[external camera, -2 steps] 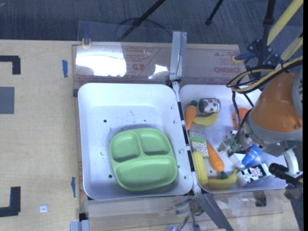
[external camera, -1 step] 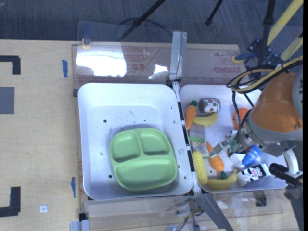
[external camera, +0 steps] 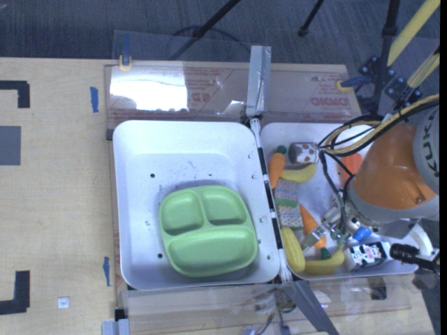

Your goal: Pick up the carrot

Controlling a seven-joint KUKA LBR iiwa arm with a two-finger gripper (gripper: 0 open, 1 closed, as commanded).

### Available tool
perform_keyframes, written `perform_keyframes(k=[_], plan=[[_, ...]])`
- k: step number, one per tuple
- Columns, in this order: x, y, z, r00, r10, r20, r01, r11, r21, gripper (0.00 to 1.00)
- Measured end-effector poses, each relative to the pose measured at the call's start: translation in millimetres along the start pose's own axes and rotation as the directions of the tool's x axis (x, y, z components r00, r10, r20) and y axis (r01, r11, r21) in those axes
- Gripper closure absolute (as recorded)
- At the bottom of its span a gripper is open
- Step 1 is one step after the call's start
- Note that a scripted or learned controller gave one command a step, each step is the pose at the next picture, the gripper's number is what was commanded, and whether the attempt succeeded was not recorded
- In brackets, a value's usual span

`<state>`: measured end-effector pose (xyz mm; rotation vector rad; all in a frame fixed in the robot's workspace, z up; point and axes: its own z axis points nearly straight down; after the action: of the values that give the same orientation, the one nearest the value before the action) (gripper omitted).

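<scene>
Gripper (external camera: 327, 230) low in crowded right bin (external camera: 363, 274), carrot (external camera: 308, 218) just beside it, jaw state unclear, left bin (external camera: 133, 187) w/ green plate (external camera: 207, 230).

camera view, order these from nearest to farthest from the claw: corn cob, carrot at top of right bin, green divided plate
From the claw:
1. Corn cob, just to its left in the right bin.
2. Carrot, up near the divider.
3. Green divided plate, in the left bin.

A pale wooden worktop (external camera: 56, 208) carried two shallow white bins side by side. The left bin (external camera: 140, 152) and the right bin (external camera: 307, 135) touched along a shared edge. Blue tape marks (external camera: 94, 98) and black corner marks (external camera: 19, 93) lay on the worktop's bare left part.
</scene>
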<state>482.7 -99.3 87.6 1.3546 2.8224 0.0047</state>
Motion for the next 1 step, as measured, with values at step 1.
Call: perform_keyframes(k=[1], plan=[[-0.4,0.5,-10.3,1.0,0.003,0.0,-0.003,1.0,-0.002,1.0]])
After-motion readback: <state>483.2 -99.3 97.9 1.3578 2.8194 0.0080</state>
